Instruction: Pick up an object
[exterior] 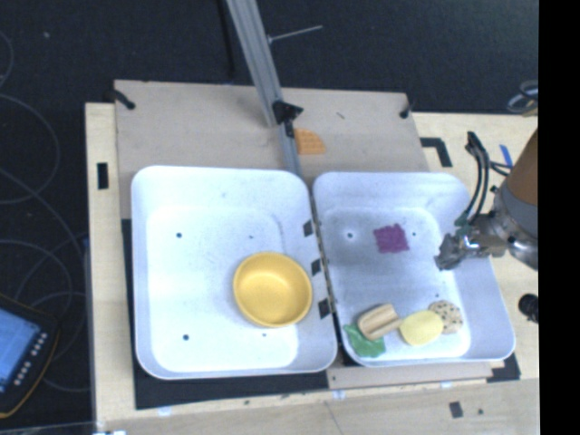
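Observation:
The right bin (362,198) holds a flat purple piece (391,238) near its middle. Along its front edge lie a tan bread-like roll (377,319), a green leaf-like scrap (361,340), a yellow lump (420,328) and a speckled cookie-like piece (446,314). A yellow bowl (271,289) sits in the left bin (181,198), near its right side. My gripper (450,256) hovers over the right bin's right side, to the right of the purple piece and above the cookie; nothing shows between its fingers.
A grey metal bar (258,57) slants down from the top to the divider between the bins. An orange patch (308,141) lies on the board behind the bins. Cables and a screen (18,352) lie on the left outside the bench.

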Tool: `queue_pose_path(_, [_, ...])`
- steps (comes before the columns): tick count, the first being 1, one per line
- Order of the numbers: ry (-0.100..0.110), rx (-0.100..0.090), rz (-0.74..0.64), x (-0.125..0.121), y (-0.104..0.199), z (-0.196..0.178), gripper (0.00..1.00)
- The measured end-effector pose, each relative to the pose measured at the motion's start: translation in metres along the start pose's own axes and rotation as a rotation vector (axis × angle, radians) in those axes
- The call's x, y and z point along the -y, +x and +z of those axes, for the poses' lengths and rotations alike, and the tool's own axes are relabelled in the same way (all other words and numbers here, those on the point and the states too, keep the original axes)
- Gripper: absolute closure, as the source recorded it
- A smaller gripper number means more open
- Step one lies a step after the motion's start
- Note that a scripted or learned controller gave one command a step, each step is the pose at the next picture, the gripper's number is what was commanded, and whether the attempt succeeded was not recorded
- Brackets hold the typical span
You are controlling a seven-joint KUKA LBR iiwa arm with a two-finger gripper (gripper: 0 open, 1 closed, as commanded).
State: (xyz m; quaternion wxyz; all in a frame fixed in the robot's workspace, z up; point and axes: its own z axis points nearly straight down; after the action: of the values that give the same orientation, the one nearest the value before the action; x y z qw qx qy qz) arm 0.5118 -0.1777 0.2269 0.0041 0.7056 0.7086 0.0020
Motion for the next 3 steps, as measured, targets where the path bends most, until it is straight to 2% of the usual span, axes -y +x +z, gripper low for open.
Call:
queue_pose_path(2, [0.007,-0.004,-0.003,-0.047,0.100,0.011,1.00])
queue_pose_path(3, [0.006,-0.005,-0.004,-0.057,0.156,0.011,1.00])
